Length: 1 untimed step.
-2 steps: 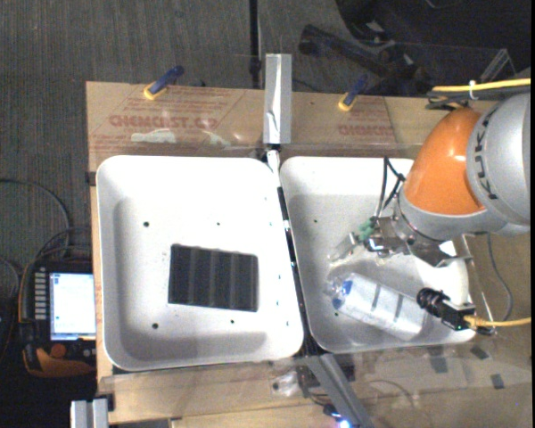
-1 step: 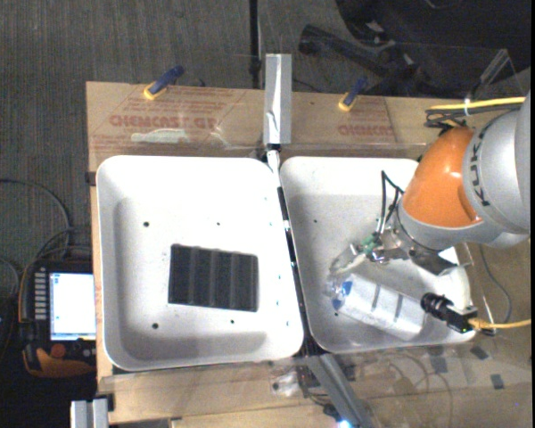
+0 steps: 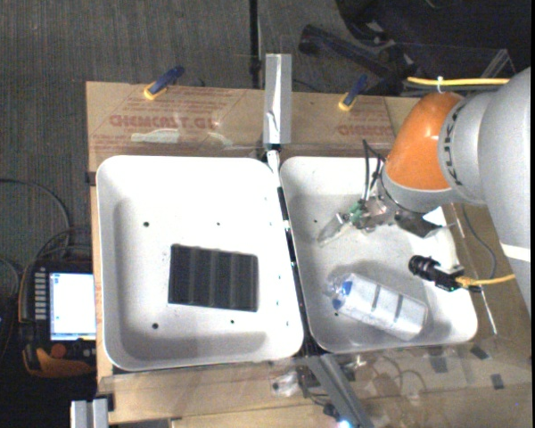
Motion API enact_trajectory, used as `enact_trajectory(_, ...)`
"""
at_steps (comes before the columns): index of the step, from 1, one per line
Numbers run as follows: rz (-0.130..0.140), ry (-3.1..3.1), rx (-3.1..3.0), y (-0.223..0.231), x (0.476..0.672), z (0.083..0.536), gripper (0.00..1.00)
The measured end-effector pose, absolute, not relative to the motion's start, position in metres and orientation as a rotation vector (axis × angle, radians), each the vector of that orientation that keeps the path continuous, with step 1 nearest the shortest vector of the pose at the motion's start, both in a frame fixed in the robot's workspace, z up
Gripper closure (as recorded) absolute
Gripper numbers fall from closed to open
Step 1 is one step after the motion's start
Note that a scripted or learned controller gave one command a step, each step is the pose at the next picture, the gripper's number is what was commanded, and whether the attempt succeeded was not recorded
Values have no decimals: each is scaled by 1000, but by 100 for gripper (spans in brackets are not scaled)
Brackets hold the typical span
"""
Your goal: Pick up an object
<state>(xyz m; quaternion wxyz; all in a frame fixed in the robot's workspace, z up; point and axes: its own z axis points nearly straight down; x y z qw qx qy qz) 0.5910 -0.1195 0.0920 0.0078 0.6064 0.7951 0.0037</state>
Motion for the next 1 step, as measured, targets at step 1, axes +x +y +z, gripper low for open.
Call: enact_trajectory(1,-3,2346,2084,-126,666,101,0)
